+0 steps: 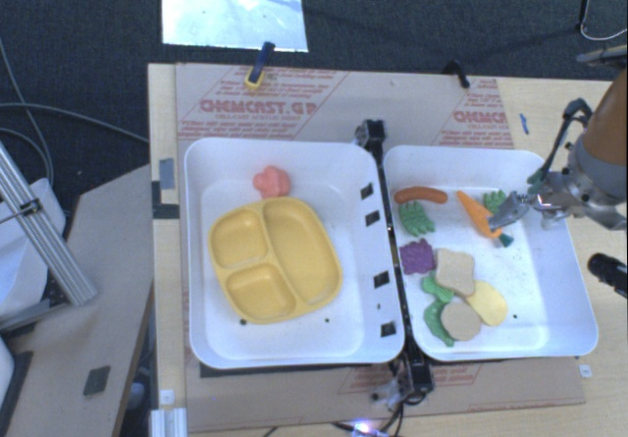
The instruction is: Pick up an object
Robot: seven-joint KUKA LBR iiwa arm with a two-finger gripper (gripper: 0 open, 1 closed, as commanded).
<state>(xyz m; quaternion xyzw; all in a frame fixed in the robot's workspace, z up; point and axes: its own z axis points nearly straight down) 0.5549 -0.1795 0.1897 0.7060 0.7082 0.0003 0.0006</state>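
Gripper (512, 212) first: it hangs low over the right bin (574, 273), just beside the leafy end of the carrot (477, 213), and whether it is spread or pressed together cannot be told from this slant; nothing is plainly seen between its tips, so the carrot is judged only approached, not held.

Taking the carrot as the landmark and reading from the left: well to its left, in the left bin (196, 229), lies a yellow divided plate (275, 258) with a pink piece (272, 181) just beyond its far rim; that bin probably serves as a drop place, which would explain its bare floor around the plate; closer to the carrot's left sit a sausage (421, 194) and a green leaf (416, 219); nearer the camera and left of it are purple grapes (417, 255), a bread slice (455, 272), a green pod (435, 309), a round tan piece (461, 322) and a yellow piece (487, 304), all crowded and touching.

The carrot stands apart from that cluster, which likely makes it the easier pick; bare floor lies to its right and toward the camera; the bin's far wall is near, so a straight lift looks safest.
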